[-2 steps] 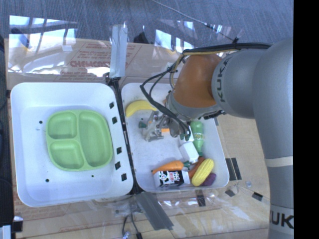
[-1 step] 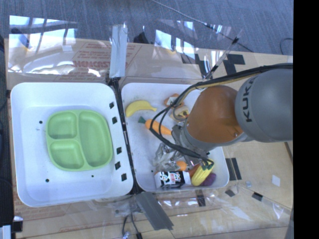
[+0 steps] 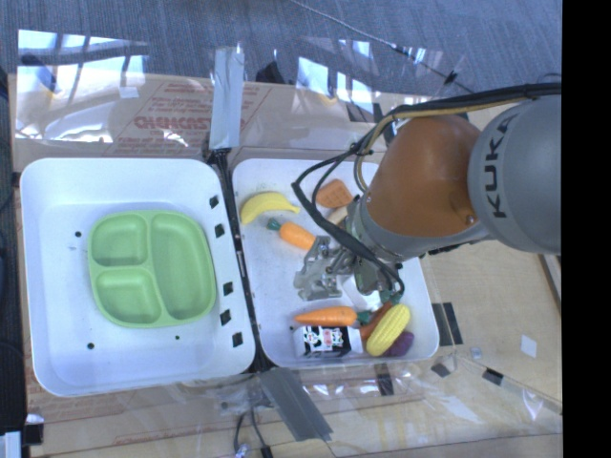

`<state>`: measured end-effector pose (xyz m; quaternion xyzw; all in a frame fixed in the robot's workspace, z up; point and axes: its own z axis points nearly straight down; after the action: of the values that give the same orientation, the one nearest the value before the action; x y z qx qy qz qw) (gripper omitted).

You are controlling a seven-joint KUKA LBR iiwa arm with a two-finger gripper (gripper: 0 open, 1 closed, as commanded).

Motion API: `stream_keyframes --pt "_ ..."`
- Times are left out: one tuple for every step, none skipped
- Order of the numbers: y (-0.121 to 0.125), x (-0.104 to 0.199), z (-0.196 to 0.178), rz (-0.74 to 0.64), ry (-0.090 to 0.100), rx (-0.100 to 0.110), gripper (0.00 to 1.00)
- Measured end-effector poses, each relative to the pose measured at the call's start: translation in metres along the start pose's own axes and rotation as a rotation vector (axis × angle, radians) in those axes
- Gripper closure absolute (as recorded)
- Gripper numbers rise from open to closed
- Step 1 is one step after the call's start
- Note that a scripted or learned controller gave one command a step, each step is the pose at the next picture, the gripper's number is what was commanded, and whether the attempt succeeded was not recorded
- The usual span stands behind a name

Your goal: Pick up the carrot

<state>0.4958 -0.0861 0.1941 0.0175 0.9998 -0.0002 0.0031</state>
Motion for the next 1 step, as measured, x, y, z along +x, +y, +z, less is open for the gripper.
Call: stream_keyframes --pt "0.0090 0.0070 0.0019 0.723 0.004 0.002 1.00"
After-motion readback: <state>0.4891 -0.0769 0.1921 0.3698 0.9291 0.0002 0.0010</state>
